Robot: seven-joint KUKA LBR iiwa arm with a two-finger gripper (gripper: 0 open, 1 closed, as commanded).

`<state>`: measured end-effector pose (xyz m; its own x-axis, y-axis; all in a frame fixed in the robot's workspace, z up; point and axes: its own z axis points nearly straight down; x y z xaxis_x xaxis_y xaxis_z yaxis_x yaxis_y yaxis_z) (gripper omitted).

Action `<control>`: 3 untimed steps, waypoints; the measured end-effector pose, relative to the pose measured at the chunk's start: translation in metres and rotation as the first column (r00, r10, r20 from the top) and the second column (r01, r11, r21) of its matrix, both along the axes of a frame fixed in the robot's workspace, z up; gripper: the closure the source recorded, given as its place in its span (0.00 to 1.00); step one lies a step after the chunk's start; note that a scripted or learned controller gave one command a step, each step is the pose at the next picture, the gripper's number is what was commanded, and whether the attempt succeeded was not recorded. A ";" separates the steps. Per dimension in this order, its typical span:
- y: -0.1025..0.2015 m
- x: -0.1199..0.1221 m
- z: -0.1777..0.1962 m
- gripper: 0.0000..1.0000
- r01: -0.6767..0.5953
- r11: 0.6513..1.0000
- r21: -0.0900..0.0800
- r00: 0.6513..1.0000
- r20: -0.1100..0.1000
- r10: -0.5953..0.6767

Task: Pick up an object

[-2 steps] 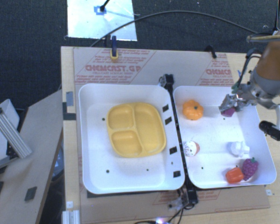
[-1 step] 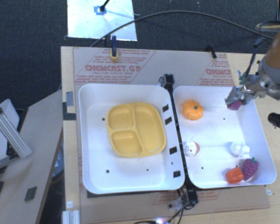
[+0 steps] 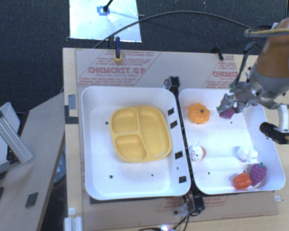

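The gripper (image 3: 227, 107) is seen low over the right bin (image 3: 216, 189), near that bin's far edge and somewhat toward its right side. A small purple object (image 3: 226, 113) is seen at the fingertips, apparently pinched between closed fingers, though the grip is partly masked by the wrist hardware and cannot be judged as firm. Whether the object is lifted clear of the bin floor or resting on it cannot be told.

The relation that matters is vertical: the purple object lies directly beneath the hand, not off to a side, so no sideways reach is judged to be needed, only a straight lift. No long axis can be made out on so small a shape.

An orange pumpkin-like toy (image 3: 199, 113) is set just to the left of the gripper, near the same far edge and apart from the fingers. The other toys are grouped toward the bin's near right corner, well apart from the hand. A yellow divided tray (image 3: 139, 133) is held in the left bin (image 3: 94, 186).
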<state>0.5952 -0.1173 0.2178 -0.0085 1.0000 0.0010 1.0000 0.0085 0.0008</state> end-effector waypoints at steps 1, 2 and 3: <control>0.058 -0.009 0.010 1.00 -0.001 1.000 0.001 1.000 0.000 0.001; 0.105 -0.030 0.016 1.00 0.000 1.000 0.001 1.000 -0.001 0.000; 0.155 -0.041 0.004 1.00 -0.001 1.000 0.001 1.000 -0.001 0.001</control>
